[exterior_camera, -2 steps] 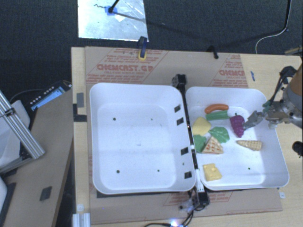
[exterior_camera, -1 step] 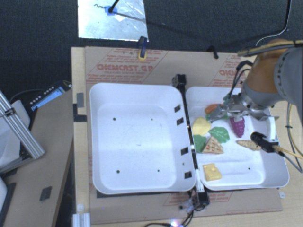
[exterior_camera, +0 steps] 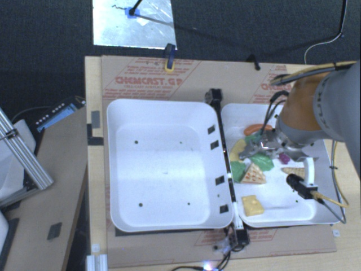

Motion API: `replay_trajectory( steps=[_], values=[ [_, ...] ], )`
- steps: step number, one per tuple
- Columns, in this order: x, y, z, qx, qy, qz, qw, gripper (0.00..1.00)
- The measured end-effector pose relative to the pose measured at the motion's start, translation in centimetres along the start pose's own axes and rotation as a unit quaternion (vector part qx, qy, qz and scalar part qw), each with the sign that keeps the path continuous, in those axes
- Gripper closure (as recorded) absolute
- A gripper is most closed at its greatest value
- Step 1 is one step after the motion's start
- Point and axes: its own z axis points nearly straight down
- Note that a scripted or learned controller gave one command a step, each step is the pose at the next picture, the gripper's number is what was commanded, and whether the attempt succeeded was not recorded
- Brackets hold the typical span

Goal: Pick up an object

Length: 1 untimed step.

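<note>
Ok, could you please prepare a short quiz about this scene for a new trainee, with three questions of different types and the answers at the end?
1. True or false: the gripper is over the right bin.
2. Multiple choice: which item lies nearest the front edge of the right bin? A) the yellow cheese block B) the green piece C) the purple piece
3. Fill in: the waffle-patterned wedge lies just to the ___ of the green piece in the camera view.

Key: 1 true; 2 A; 3 right.
</note>
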Motion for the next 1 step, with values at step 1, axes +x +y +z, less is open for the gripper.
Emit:
replay_trajectory(
  steps=[1],
  values=[
    [-0.74,-4.26,0.02,0.002,0.000,0.002,1.0000,0.00]
  ],
)
